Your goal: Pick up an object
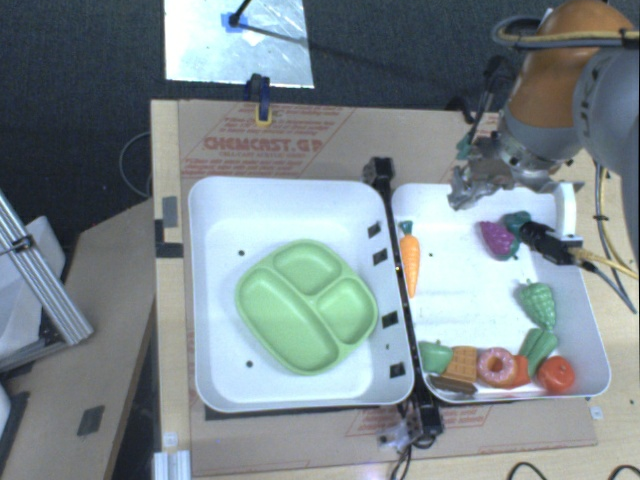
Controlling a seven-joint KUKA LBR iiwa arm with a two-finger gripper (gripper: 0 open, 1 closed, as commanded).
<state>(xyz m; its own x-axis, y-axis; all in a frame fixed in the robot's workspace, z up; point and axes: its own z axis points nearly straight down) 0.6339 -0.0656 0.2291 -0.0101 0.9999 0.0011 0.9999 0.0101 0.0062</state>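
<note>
My gripper [464,194] hangs over the far left part of the right bin [470,298], holding nothing that I can see. A purple bunch of grapes [496,238] lies just right of it, beside a small teal piece [517,220]. An orange carrot [408,258] lies along the bin's left wall, below and left of the gripper. A green ridged vegetable [538,303] rests by the right wall. Along the near wall sit a green piece [433,354], a tan cracker [463,362], a pink donut [497,366], a green pepper [538,345] and a red tomato [557,372].
The left bin [225,228] holds a light green divided plate [305,306]. A black divider with clips [385,238] runs between the bins. The arm's orange band [565,48] rises at the upper right.
</note>
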